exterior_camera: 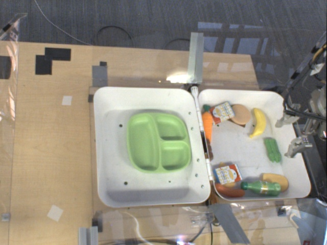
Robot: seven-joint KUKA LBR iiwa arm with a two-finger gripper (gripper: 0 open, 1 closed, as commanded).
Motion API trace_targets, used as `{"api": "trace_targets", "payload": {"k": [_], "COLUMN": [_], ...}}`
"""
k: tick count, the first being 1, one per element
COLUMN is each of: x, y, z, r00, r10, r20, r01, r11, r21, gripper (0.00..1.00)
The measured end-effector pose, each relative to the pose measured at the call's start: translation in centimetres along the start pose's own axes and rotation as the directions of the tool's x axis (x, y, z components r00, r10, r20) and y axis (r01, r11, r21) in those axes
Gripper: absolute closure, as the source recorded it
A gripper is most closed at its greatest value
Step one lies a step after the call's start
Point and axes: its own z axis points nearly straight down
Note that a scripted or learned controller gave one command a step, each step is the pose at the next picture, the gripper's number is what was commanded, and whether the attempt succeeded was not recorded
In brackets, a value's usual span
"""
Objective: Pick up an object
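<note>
I see the green tray (157, 141) in the left bin (110, 188); the carrot (207, 126), banana (259, 122) and bottle (261, 188) lie untouched in the right bin (240, 152). The gripper (301, 137) sits at that bin's right rim, holding nothing; I cannot tell its opening. No pick is done yet.

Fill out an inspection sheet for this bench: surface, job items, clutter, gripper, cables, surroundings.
Surface: wooden bench bearing a left bin and a right bin side by side.
Job's things: in the right bin, banana, carrot, green bottle, green pickle, two small cartons, a bun.
Clutter: green divided plate in the left bin; black marks and paper squares on the bench.
Gripper: gripper at the right bin's right rim; jaws' state unclear.
Cables: thin cable across the floor; wires at the front edge.
Surroundings: grey carpet.
</note>
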Motion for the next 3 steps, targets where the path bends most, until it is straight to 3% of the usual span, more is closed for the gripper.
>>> {"api": "trace_targets", "payload": {"k": [1, 2, 3], "x": [-0.3, -2.4, -0.6], "y": [-0.1, 2.7, 10.8], "z": [10.5, 17.0, 16.9], "r00": [0.994, 0.994, 0.982], "r10": [-0.113, -0.112, -0.188], "r20": [-0.010, 0.008, 0.011], "r01": [0.113, 0.112, 0.188], "r11": [0.994, 0.994, 0.982], "r21": [-0.006, 0.002, 0.000], "gripper": [0.00, 0.00, 0.00]}}
